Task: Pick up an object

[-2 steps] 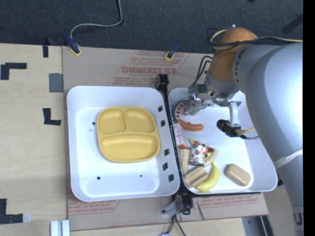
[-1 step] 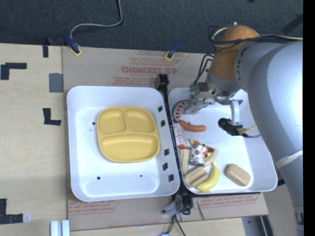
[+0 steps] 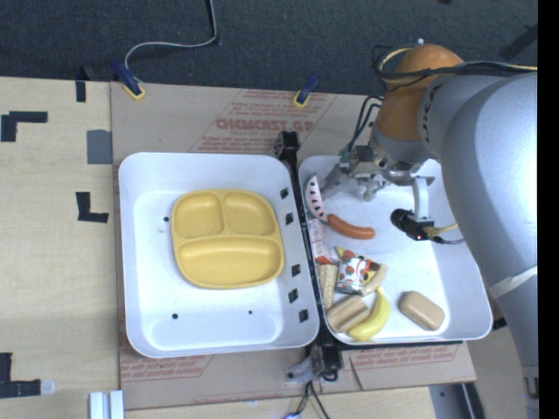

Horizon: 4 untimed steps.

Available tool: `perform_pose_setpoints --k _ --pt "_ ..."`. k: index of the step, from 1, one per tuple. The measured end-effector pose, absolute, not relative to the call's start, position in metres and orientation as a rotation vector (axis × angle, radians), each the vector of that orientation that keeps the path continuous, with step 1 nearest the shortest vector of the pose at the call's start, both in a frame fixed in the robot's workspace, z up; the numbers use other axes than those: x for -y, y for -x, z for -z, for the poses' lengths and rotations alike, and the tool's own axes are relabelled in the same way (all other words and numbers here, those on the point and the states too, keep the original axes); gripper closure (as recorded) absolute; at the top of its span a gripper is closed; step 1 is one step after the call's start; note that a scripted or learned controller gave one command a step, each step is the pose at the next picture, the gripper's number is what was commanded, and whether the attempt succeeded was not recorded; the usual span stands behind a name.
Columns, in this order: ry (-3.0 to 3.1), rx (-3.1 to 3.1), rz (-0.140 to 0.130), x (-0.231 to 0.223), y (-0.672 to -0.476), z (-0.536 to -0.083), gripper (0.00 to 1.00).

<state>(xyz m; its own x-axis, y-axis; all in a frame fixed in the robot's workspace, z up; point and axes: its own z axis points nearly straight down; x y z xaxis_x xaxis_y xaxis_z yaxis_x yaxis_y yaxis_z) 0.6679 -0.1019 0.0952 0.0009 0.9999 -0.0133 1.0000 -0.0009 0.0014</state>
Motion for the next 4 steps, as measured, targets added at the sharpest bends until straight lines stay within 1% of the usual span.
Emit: perform_pose_setpoints --k 1,2,3,4 --pt "-2.219 -2.221 0.001 0.121 -0.669 -0.086 0.0" --pt "-2.218 -2.221 0.001 0.099 -0.669 -0.085 0.0" --pt "-2.219 -2.22 0.002 0.098 -0.669 -0.085 0.0" --pt "-2.218 -2.22 0.003 0.098 -0.669 -0.095 1.0"
